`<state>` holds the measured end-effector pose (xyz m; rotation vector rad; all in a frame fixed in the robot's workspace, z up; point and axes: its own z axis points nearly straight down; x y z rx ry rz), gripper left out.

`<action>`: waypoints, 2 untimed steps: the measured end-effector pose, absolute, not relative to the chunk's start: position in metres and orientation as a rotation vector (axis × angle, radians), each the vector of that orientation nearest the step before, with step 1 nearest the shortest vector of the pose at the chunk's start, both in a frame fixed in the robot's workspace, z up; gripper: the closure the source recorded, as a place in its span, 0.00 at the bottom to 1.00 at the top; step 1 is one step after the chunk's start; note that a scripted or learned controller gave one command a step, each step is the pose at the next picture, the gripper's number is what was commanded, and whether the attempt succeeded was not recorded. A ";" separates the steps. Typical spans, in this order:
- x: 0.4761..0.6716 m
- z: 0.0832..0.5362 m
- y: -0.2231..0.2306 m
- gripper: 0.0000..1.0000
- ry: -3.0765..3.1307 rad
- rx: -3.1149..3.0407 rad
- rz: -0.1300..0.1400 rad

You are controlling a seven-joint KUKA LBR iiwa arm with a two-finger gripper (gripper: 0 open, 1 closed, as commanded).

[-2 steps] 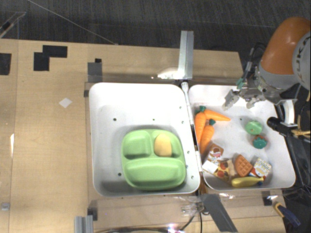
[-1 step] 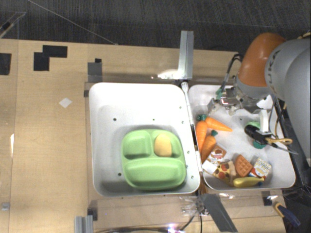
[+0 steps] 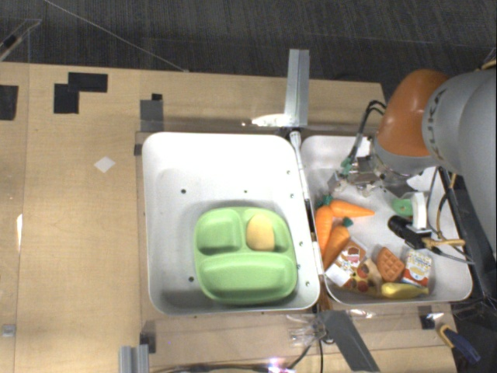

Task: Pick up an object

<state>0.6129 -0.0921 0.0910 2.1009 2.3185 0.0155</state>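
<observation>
In the right bin point(image 3: 311, 155), near its far edge, the gripper point(image 3: 359, 179) hangs just above the carrots point(image 3: 335, 222); its jaw state cannot be told. Printed packets point(image 3: 351, 264) lie along the near edge, lettering unreadable.

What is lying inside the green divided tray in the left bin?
A yellow round object sits in the upper right compartment of the green tray. The two other compartments show bare green. Whatever is under the tray is covered by it.

Wood bench point(image 3: 70, 231) w/ 2 white bins: left bin point(image 3: 163, 208), right bin point(image 3: 322, 152), side by side.
</observation>
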 end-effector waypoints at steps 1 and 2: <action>0.563 0.092 -0.092 0.00 2.253 2.169 0.020; 0.516 0.093 -0.086 0.00 2.197 2.220 0.025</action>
